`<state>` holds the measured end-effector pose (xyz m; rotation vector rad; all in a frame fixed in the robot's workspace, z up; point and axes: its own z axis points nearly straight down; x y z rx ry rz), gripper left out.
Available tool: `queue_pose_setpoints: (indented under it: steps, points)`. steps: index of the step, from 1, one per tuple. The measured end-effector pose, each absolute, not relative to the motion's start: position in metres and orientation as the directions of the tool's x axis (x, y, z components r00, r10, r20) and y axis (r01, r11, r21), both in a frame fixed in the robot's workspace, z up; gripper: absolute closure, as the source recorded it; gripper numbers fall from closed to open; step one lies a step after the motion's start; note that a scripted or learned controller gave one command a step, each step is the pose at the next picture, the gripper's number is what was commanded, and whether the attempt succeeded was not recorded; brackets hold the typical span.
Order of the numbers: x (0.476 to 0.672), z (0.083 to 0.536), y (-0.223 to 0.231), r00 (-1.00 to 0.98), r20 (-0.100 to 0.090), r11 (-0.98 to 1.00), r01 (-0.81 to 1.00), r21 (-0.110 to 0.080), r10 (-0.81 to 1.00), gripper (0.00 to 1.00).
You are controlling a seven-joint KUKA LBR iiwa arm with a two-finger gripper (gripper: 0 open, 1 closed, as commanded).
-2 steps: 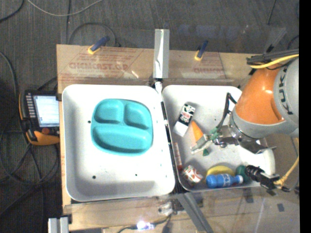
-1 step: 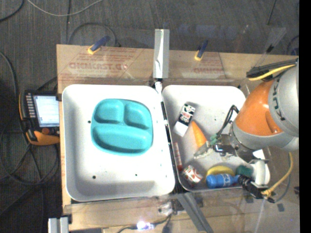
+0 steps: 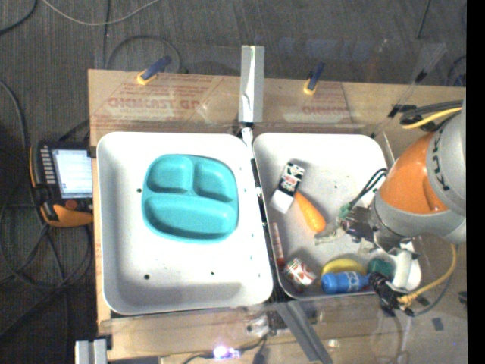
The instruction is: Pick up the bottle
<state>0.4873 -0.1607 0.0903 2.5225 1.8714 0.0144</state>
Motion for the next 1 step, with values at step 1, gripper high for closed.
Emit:
queue_pose_setpoints:
  steps: [1]
  points:
    - [0.4829,0.1331,-0.1088,0.224,0.0,-0.224,0.974,-0.005,0.974,0.0]
